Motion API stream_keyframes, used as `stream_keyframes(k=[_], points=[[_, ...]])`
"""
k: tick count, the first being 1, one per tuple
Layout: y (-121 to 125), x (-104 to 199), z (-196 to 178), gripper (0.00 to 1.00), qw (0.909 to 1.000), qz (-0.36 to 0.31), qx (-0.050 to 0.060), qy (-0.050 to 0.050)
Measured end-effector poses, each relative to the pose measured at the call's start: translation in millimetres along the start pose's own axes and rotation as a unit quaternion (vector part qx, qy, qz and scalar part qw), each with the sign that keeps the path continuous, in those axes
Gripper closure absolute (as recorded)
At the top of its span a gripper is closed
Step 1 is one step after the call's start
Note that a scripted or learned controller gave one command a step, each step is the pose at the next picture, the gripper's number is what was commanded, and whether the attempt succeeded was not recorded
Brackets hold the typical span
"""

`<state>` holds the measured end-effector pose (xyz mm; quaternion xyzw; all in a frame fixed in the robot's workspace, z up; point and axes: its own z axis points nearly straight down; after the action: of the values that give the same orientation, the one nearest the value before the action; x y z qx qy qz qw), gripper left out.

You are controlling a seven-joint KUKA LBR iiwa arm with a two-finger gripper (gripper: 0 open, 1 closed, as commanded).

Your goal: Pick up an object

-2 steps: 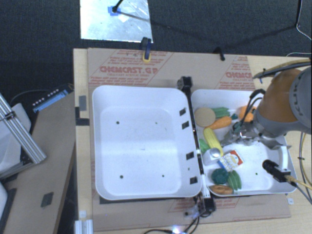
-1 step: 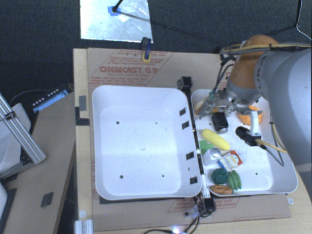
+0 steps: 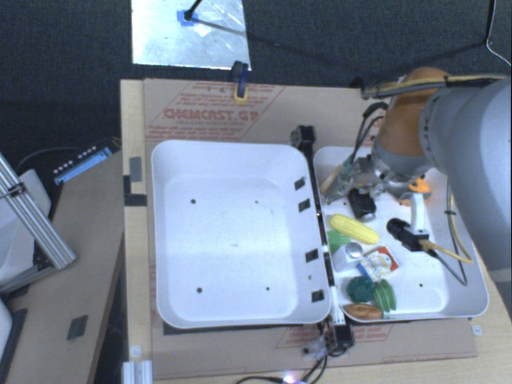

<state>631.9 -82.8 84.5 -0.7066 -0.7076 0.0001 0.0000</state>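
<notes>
Inside rt bin [image 3: 436,288] lie yellow corn [image 3: 354,229] & green toy [image 3: 382,293], pincer [image 3: 362,202] nearby.

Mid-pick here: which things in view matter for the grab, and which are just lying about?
For the job:
gripper, at the right bin
in that bin: yellow corn-shaped piece, red-and-white packet, green piece, brown piece by the near rim

Lying about:
left bin
cardboard sheet
silvery sheet
clamp on the cardboard's far edge
</notes>
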Motion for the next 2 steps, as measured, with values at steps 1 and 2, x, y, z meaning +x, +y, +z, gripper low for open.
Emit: stream_keyframes(k=[1, 2], points=[[2, 0, -11, 1.0, 1.0, -0.001, -0.002, 0.0], [2, 0, -22, 1.0, 1.0, -0.002, -0.003, 0.0]])
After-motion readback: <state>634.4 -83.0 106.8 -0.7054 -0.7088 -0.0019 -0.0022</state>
